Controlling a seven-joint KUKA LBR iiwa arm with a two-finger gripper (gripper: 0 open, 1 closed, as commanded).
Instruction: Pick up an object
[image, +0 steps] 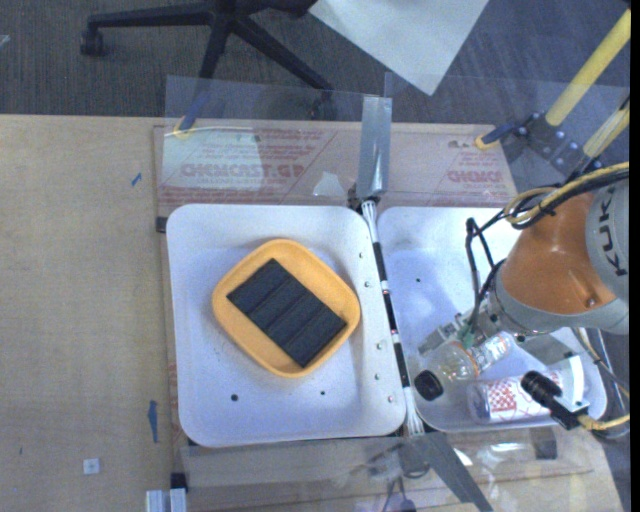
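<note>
A clear plastic bottle (455, 364) with a black cap (428, 384) lies on its side in the right bin (420, 270), near that bin's front. My gripper (474, 336) is down low in this bin, directly over the bottle's far end, below the arm's orange band (555, 265). Whether it touches the bottle is hidden by the wrist. A small red-and-white checked container (500, 398) lies just in front of the bottle, on the right. In the left bin (200, 260) rests a yellow square dish (232, 325) carrying a dark ribbed slab (288, 312).
A raised divider (385, 300) separates the two bins. The wooden bench (80, 300) stretches to the left. A clear plastic wall (260, 160) stands behind the bins. Cables (480, 250) loop beside the arm over the right bin.
</note>
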